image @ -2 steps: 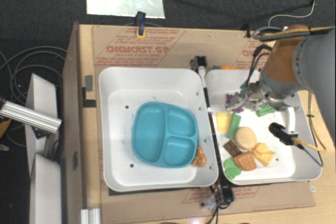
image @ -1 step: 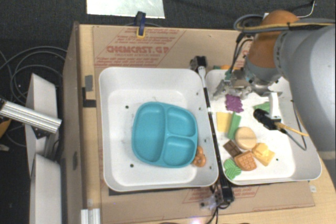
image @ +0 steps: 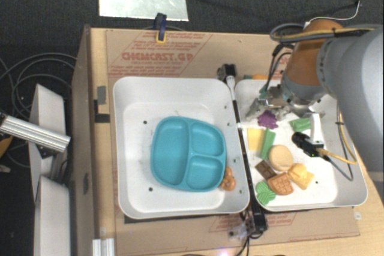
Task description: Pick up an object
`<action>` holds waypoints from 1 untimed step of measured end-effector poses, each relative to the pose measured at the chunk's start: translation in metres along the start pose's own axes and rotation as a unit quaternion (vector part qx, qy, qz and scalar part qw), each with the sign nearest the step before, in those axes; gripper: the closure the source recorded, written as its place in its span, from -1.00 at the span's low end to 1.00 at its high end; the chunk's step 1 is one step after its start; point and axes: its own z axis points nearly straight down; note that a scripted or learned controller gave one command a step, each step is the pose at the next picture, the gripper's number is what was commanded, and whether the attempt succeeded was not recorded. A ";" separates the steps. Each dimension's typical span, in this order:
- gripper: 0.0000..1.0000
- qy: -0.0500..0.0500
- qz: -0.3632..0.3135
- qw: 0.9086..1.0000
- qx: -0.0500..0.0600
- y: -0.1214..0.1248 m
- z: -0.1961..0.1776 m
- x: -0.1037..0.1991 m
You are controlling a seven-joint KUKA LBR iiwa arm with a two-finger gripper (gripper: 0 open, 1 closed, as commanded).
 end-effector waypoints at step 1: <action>-1.00 0.000 0.000 1.000 0.000 -0.004 0.000 -0.010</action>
